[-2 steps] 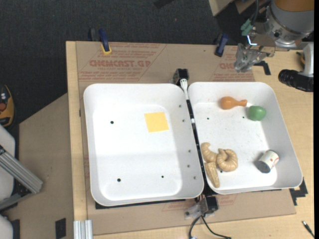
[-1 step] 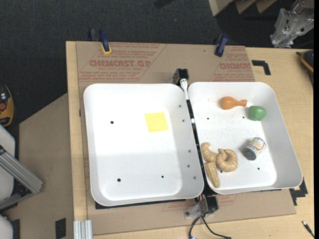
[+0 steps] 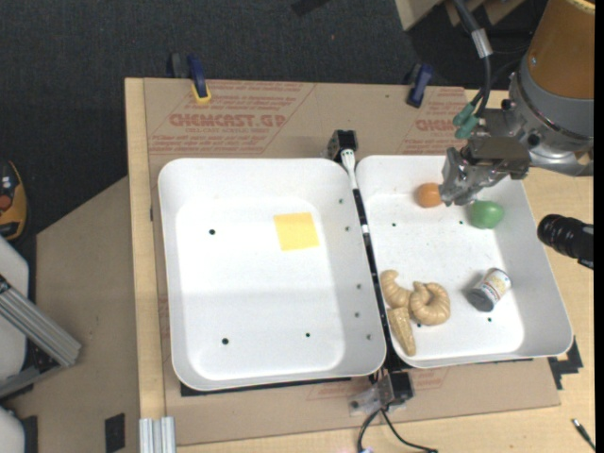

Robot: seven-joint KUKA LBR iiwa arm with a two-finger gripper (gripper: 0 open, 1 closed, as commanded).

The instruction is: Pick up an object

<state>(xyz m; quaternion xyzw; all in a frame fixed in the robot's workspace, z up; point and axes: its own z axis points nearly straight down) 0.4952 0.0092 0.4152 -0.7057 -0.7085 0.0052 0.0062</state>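
Observation:
My gripper [image 3: 460, 189] hangs over the far part of the right bin [image 3: 528, 343], between a small orange ball [image 3: 428, 195] on its left and a green ball [image 3: 486, 215] just to its right and nearer the camera. Nothing shows between its fingers. Further forward in the same bin lie a tan twisted pastry-like piece [image 3: 418, 306] and a small grey and white can [image 3: 487, 289] on its side. A flat yellow square [image 3: 296, 231] lies in the left bin [image 3: 189, 347].
The two white bins sit side by side on a brown board [image 3: 283, 111] held by blue clamps [image 3: 196, 75] at the back edge. A black connector [image 3: 342, 145] sits between the bins at the back.

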